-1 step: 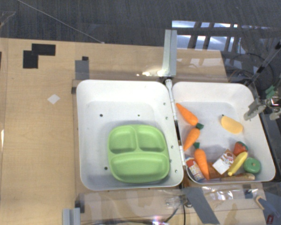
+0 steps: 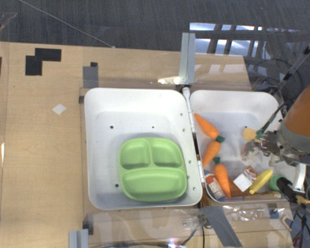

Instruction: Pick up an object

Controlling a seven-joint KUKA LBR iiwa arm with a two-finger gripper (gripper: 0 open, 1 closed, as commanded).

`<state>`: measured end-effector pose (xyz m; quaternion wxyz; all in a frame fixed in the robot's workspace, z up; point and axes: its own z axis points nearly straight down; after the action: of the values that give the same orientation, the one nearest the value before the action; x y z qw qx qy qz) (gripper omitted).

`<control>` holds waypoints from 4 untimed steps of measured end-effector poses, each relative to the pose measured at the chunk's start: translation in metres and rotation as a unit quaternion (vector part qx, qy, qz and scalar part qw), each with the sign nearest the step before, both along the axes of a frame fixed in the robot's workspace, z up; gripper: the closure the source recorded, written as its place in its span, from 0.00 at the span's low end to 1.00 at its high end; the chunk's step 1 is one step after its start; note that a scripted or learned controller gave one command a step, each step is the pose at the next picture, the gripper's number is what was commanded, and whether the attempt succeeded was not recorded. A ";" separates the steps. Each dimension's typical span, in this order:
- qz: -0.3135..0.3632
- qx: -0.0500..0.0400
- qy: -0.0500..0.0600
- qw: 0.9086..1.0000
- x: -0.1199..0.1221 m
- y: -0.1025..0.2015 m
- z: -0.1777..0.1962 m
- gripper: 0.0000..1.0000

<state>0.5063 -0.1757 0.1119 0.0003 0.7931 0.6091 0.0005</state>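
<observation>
The right bin (image 2: 232, 105) holds three orange carrots: one (image 2: 206, 126) near the divider, one (image 2: 212, 152) below it, and one (image 2: 222, 180) at the front. A small yellow piece (image 2: 249, 134) lies toward the right wall. At the front right lie a yellow banana (image 2: 262, 181) and a white packet (image 2: 242, 182). My gripper (image 2: 256, 148) reaches in from the right under the orange band (image 2: 305, 119). It hangs low over the bin, just below the yellow piece and above the packet. Nothing can be made out between its tips.
A green divided plate (image 2: 153, 169) sits in the left bin (image 2: 108, 112). A red-and-white can (image 2: 212, 182) lies by the divider at the front. A metal post (image 2: 187, 58) stands behind the bins. Cables and a dark green-tipped part (image 2: 281, 184) crowd the right edge.
</observation>
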 end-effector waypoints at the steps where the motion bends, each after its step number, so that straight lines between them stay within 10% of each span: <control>1: -0.144 0.000 -0.006 0.990 0.028 -0.005 -0.021 0.00; 3: 0.117 -0.002 -0.007 0.993 0.084 0.027 -0.021 0.00; 4: 0.083 -0.002 -0.008 0.997 0.076 0.074 -0.021 0.00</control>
<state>0.5827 -0.1021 0.0913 0.0063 0.7398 0.6728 0.0057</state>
